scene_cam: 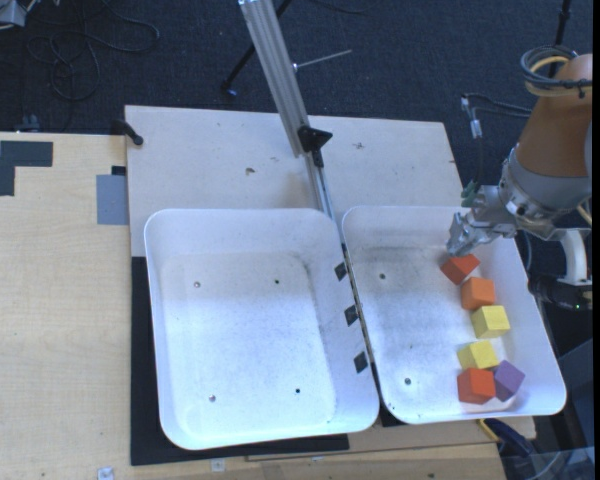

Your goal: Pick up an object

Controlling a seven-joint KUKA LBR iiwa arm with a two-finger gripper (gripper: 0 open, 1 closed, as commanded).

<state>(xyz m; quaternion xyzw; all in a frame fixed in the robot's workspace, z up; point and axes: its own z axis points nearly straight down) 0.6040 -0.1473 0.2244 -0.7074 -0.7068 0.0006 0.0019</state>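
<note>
although the left bin [242,318] carries no blocks, the right bin [405,298] holds six along its right wall: a red-orange block [460,267] at the top, then an orange block [478,292], a yellow block [491,319], a second yellow block [477,353], a red block [475,384] and a purple block [508,377] touching it. the gripper [467,236] sits just above the red-orange block, apparently touching its upper edge. whether it is released or clenched cannot be told; no block is seen lifted. judged step: descent onto the target. the next move calls for closing squarely across the red-orange block without nudging the orange neighbour just beside it. both bins rest on a pale bench [50,298]; a slanted aluminium rail [280,78] rises behind them over dark floor with cables.
</note>
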